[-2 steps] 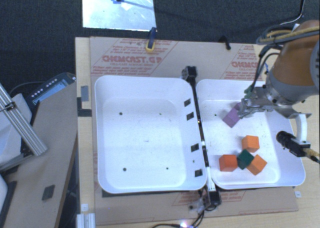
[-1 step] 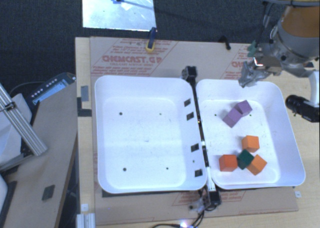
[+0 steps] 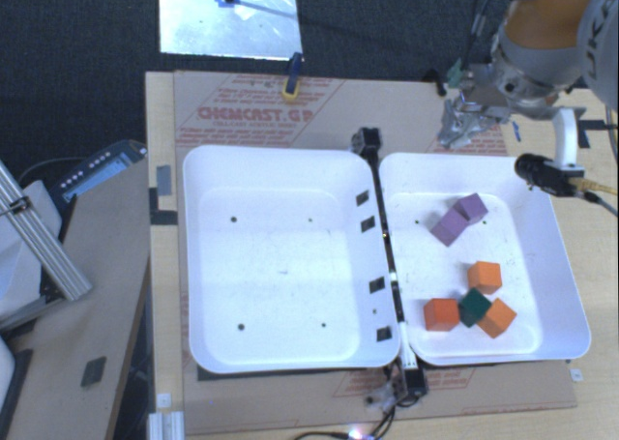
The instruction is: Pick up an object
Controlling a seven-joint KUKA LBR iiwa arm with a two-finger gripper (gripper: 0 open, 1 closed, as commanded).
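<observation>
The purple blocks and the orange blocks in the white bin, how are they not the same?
The purple blocks are two, the orange blocks three. The purple blocks lie toward the back of the right bin, one leaning on the other; the orange blocks lie nearer the front, two of them touching a dark green block. Both groups are small blocks in the right bin, away from the gripper.
</observation>
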